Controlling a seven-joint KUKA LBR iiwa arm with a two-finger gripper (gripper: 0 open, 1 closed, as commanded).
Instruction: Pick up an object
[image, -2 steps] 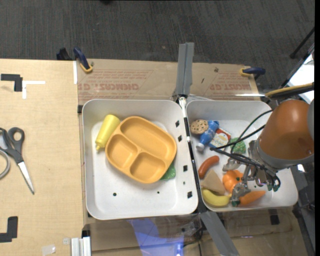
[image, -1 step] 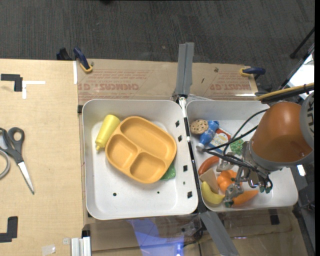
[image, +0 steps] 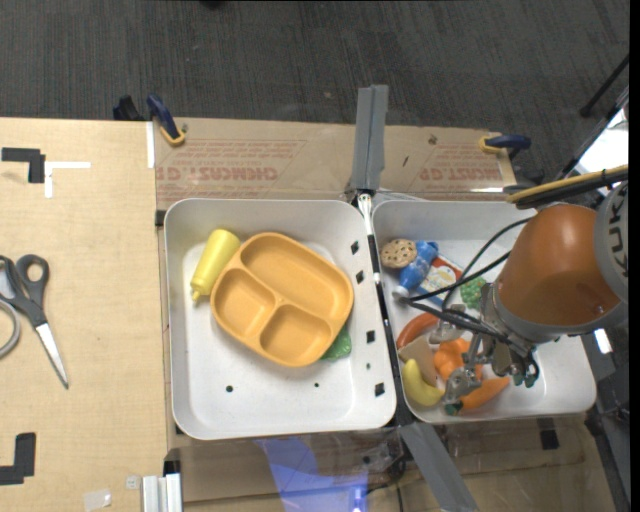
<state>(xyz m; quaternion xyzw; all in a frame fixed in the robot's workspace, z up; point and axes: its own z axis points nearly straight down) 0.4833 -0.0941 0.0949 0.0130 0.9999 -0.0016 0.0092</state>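
Grey arm (image: 612, 235), orange band (image: 555, 265), black cables (image: 480, 262)

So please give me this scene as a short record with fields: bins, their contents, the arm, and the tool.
left bin: shallow white bin holding an orange three-compartment plastic tray, a yellow plastic bottle touching its left edge, and something green under its right corner
right bin: shallow white bin with a round chocolate-chip cookie, a yellow toy banana and other mixed toys
arm: grey with orange band, over right bin
tool: low among the toys; grasp unclear

Wooden bench (image: 80, 330), two white bins (image: 270, 415) side by side, scissors (image: 35, 310) at left
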